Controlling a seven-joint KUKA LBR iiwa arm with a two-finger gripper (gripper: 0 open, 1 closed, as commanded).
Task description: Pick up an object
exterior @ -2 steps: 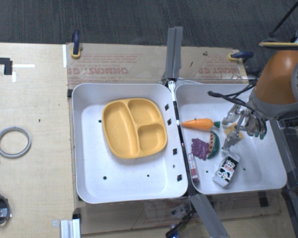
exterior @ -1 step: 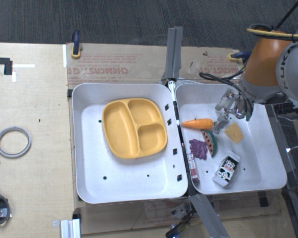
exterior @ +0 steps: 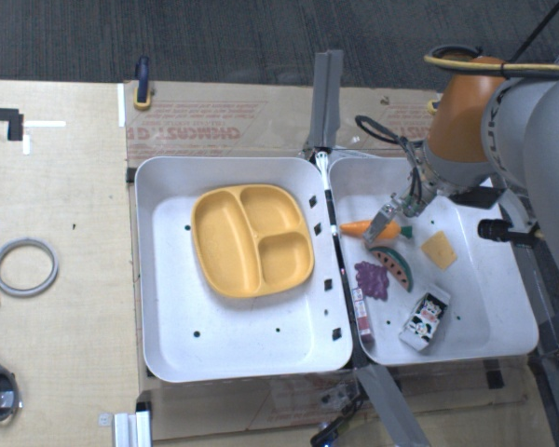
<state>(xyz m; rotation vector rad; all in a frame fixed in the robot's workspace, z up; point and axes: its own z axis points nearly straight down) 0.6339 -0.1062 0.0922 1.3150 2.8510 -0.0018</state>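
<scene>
1. Gripper (exterior: 384,229) is hanging low in the right bin (exterior: 503,329), nr its left wall, upper half. Fingers pointing down-left; can't tell whether they're apart or closed, nor whether anything is sitting btwn them.
2. Carrot (exterior: 355,228) is lying just left of the fingertips, orange, close to the left wall; touching or not, can't tell.
3. Watermelon slice (exterior: 396,267) is lying directly below the gripper, red w/ green rind, curving twd bin centre.
4. Purple piece (exterior: 372,278) is sitting beside the slice, on its left.
5. Yellow wedge (exterior: 438,249) is resting right of the gripper, mid-bin.
6. Cow-print carton (exterior: 424,320) is lying nr the bin's bottom edge.
7. Left bin (exterior: 168,333) is carrying a yellow divided plate (exterior: 252,239), three compartments, centre-upper area.
8. Grey ring (exterior: 23,266) is lying on the bench (exterior: 65,361), nr its left edge, well apart from both bins.
</scene>
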